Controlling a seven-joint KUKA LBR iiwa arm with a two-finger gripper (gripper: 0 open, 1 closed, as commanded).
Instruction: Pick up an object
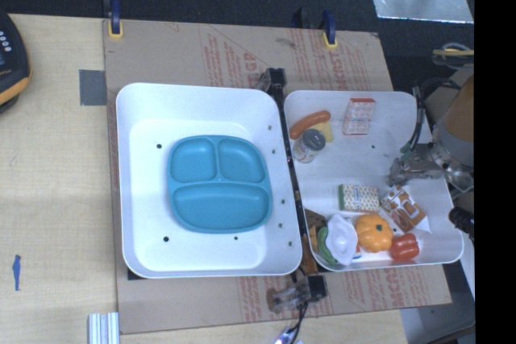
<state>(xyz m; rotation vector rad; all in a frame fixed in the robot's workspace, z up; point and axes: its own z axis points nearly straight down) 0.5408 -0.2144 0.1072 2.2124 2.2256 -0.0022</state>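
The right white bin holds several small items. A hot dog and a small jar lie at its far left, and a pale packet with a red top lies at the back. A green patterned box, a brown and white snack packet, an orange pumpkin, a red pepper and a white crumpled piece crowd the front. My gripper hangs over the bin's right side, just above the snack packet, with nothing seen in it.
The left white bin bears a blue divided plate. Brown cardboard lies under both bins, held by clamps at the back. The grey arm enters from the right. A yellow and black device sits at the far left.
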